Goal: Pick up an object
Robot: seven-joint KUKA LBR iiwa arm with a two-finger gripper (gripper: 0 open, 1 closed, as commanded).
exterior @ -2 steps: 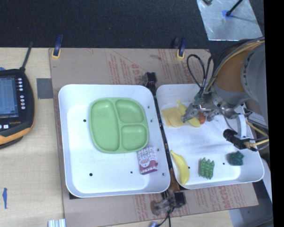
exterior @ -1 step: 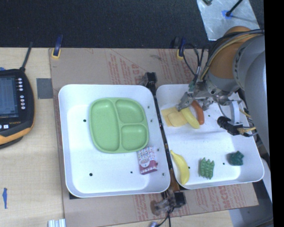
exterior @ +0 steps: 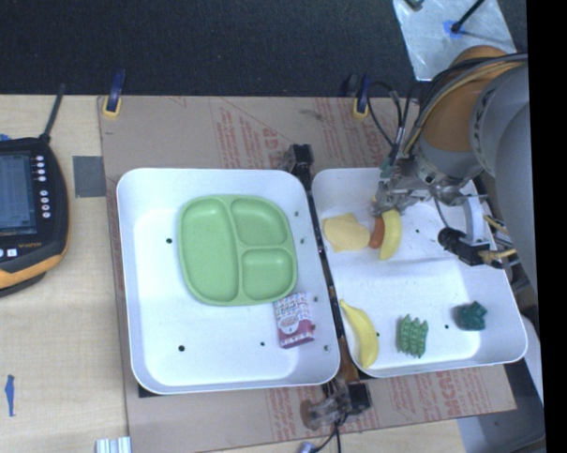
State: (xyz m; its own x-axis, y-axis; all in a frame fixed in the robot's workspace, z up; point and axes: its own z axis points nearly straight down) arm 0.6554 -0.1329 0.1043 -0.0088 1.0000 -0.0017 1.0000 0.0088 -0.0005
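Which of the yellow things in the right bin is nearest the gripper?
The yellow-and-red piece just under the gripper; the banana lies at the bin's near edge.

Little can be read here. The brown cardboard sheet [exterior: 214, 130] under the two bins carries rows of faint red printed lettering, running along its edges, but the letters are too small and blurred to make out. The small packet [exterior: 294, 321] lying in the left bin [exterior: 154, 273] has a red and white printed face; its wording cannot be read either. The handheld control pendant [exterior: 16, 218] at the left shows a lit screen and a column of buttons, with no legible characters.
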